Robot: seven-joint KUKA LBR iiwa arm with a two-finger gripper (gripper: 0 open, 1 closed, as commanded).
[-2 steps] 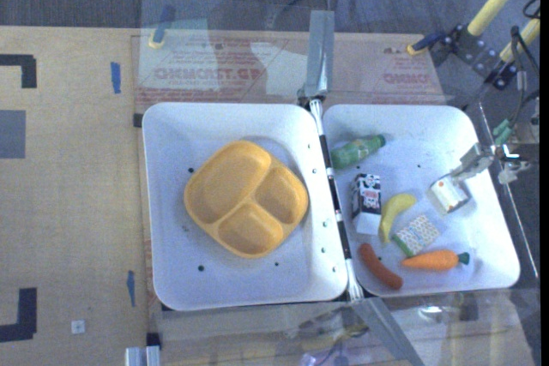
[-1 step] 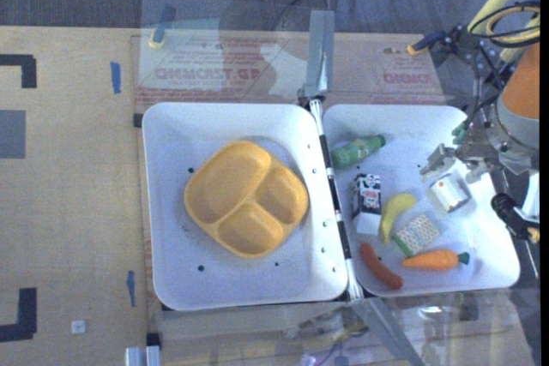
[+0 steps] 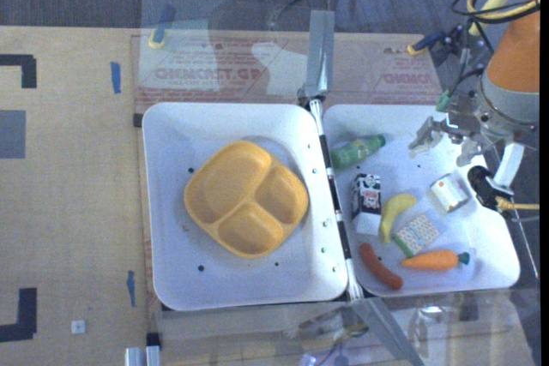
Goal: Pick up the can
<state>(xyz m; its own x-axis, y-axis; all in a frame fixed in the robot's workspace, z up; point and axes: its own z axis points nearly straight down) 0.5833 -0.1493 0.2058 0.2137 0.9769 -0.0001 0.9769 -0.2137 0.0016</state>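
Observation:
The can [image 3: 449, 193], a small silver cylinder, lies on its side near the right wall of the right bin [image 3: 506, 266]. My gripper [image 3: 446, 145] hangs over the far part of that bin, just behind the can and apart from it. Its fingers [image 3: 425, 135] are spread open, with only bare bin floor between them. The grey arm with its orange band [image 3: 517, 56] comes in from the right.
In the right bin lie a green bottle [image 3: 356, 150], a small milk carton [image 3: 367, 195], a banana [image 3: 395, 213], a patterned packet [image 3: 417, 231], a carrot [image 3: 433, 261] and a sausage [image 3: 380, 266]. The left bin [image 3: 167, 184] holds a yellow divided plate [image 3: 246, 198]. Cables [image 3: 491, 189] hang beside the can.

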